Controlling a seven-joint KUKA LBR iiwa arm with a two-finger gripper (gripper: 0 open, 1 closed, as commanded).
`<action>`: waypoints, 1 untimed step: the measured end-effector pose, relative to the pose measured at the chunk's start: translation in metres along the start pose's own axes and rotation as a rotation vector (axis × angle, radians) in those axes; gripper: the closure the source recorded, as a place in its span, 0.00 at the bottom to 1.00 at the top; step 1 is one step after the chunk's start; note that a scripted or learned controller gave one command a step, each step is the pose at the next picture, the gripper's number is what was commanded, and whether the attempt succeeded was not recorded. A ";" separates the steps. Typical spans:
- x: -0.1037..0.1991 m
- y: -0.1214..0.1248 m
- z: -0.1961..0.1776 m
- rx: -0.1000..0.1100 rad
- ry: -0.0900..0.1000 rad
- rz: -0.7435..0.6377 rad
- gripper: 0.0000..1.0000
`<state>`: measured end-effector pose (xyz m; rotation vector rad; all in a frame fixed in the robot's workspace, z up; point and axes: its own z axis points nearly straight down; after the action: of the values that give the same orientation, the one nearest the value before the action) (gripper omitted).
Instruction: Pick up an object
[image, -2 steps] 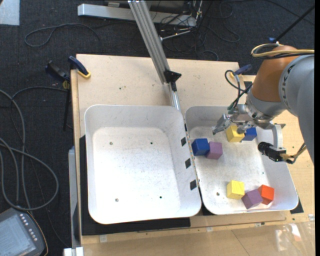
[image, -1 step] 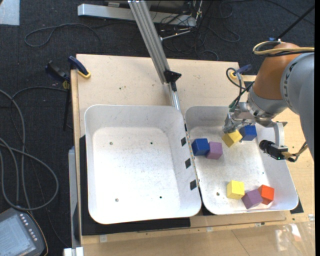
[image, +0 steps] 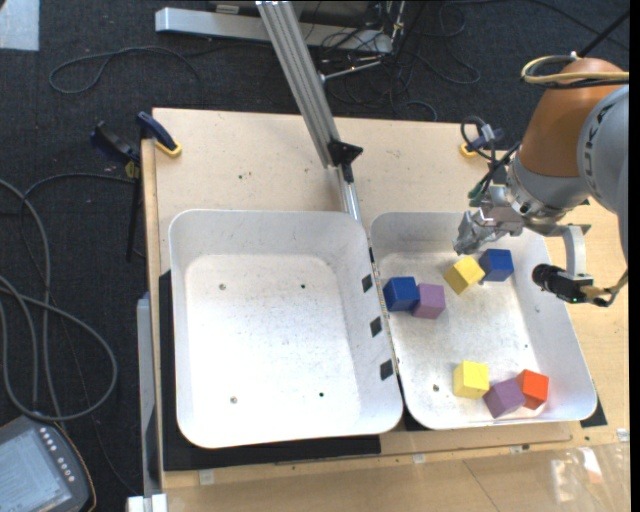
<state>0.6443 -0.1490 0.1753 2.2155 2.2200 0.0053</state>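
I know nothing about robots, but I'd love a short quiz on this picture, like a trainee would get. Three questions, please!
1. True or false: every block lies in the right bin.
2. How many blocks are there in all? A) five B) seven C) nine
3. Which two blocks lie nearest the gripper?

Key
1. True. The left bin holds no blocks.
2. B: two blue blocks, two yellow blocks, two purple blocks and one orange block.
3. The yellow block and blue block at the bin's far end.
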 end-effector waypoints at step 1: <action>0.000 0.001 -0.034 0.000 0.000 0.000 1.00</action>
<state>0.6456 -0.1489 0.2095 2.2156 2.2203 0.0048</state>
